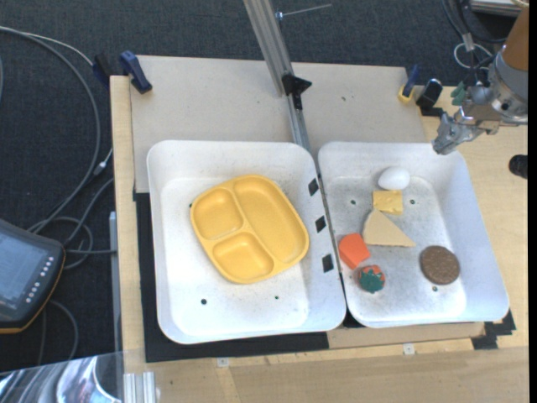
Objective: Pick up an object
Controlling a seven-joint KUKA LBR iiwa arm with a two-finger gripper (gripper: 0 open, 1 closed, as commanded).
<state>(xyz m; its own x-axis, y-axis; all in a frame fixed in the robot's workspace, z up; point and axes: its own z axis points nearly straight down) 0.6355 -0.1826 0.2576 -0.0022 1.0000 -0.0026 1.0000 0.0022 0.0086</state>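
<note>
Brown disc (439, 264) lying near front of right bin (478, 225) w/ green-red toy (372, 278), orange block (353, 248), white egg (393, 178), gripper (445, 139) hovering over bin's back-right rim, nothing seen held, jaw state unclear, yellow tray (247, 227) sitting in left bin (168, 250)

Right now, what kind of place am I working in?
Likely a robot lab bench: two white bins clamped to a board, loose cables on dark carpet, and a handheld controller beside it.

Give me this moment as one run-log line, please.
pincer: above right bin's far right corner, holding nothing | six items in right bin | yellow tray: left bin
</note>
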